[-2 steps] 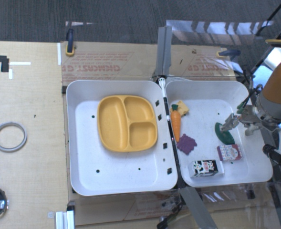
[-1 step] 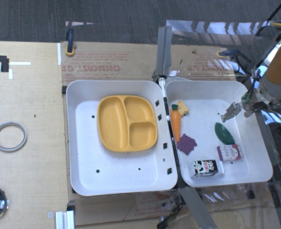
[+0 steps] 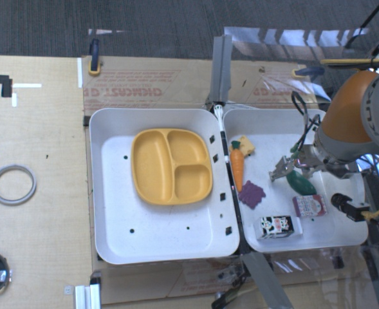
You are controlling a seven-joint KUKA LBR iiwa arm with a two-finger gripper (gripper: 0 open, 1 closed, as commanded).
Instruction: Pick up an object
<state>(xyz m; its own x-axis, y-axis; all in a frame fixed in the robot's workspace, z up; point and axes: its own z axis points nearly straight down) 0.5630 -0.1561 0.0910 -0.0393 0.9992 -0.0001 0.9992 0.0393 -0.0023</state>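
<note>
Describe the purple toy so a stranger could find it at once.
Look in the right white bin, near its left wall. Just below the orange toy carrot lies the small purple bunch of toy grapes. It is the only purple item, lumpy, unlike the flat black-and-white carton below it.

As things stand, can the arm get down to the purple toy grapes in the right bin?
Probably yes. The purple toy grapes lie uncovered on the bin floor, apart from the orange toy carrot, and the gripper hangs just beside them.
</note>
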